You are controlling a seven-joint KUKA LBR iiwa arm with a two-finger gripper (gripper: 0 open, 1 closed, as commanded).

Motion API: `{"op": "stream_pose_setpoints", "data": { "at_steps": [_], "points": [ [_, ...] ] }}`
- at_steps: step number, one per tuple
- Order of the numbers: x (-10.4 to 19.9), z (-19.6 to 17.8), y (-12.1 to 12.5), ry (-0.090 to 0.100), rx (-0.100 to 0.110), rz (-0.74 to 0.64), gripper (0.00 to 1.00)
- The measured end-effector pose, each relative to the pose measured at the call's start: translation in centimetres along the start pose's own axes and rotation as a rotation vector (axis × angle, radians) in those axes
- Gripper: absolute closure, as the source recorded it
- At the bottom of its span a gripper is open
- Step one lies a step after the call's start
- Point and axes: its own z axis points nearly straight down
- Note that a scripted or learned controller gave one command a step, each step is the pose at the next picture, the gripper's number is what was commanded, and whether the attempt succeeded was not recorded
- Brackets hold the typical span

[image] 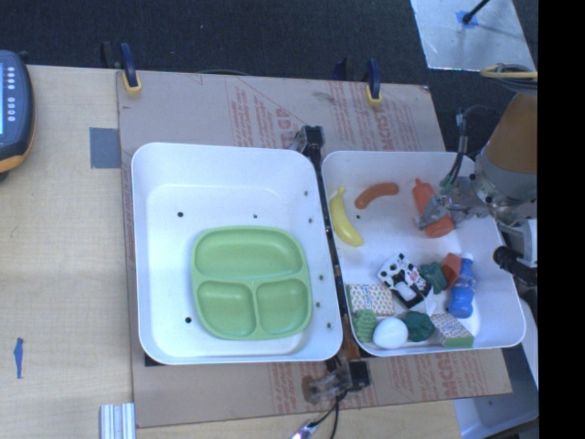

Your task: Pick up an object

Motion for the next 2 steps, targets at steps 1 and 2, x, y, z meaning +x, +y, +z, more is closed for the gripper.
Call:
{"op": "stream_pose_setpoints", "data": {
  "at_steps": [1,2],
  "points": [
    [5.6,0.9,1.7,0.001,0.006,-0.002,1.0],
    [15.0,-9.6,-1.9,0.005,-0.01,-0.007,1.0]
  ]
}}
